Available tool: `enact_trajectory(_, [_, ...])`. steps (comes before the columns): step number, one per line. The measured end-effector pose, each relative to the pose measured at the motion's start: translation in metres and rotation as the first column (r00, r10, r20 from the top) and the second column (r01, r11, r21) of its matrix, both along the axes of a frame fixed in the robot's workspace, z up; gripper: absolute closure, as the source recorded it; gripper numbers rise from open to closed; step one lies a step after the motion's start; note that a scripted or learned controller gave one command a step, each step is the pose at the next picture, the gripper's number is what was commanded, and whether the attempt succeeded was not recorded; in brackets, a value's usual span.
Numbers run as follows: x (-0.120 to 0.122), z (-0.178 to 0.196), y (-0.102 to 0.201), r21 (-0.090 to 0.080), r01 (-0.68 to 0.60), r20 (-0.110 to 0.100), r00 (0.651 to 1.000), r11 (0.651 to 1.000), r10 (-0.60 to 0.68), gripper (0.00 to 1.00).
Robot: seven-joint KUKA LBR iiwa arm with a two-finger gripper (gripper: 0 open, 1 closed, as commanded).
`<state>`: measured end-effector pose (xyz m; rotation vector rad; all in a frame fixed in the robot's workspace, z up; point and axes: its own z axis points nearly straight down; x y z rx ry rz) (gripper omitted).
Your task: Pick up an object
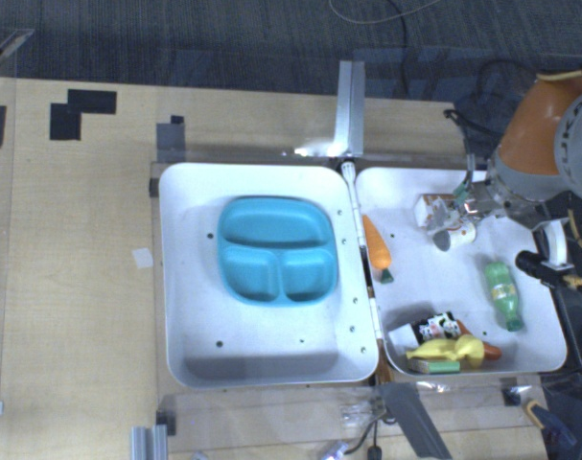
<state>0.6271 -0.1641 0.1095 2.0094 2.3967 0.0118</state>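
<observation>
On the wooden counter (70,257), two shallow white bins are set side by side. In the left bin (190,343), a blue divided tray (276,250) is seen lying flat near the middle; nothing else is found there.

Against the left wall of the right bin (549,353), a toy carrot (376,247) lies lengthwise with its green end toward the near side. In the near left corner a small heap is formed by a yellow toy (447,353) and a black-and-white item (436,328), the two touching. A green bottle (502,295) lies on its side further right, apart from the heap.

The end effector (453,220) is seen low over the far part of the right bin, among some small whitish and grey pieces that cannot be identified. Whether it is open or closed cannot be told, and no object can be confirmed in its hold.

The task is therefore judged not yet done: every recognisable object rests on a bin floor. A secure grasp and a lift clear of the bin are still required.
</observation>
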Motion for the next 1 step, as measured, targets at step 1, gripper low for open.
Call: enact_trajectory(1, [-0.0072,0.0943,0.0463,0.003,0.068,-0.008,0.998,0.998,-0.068,1.00])
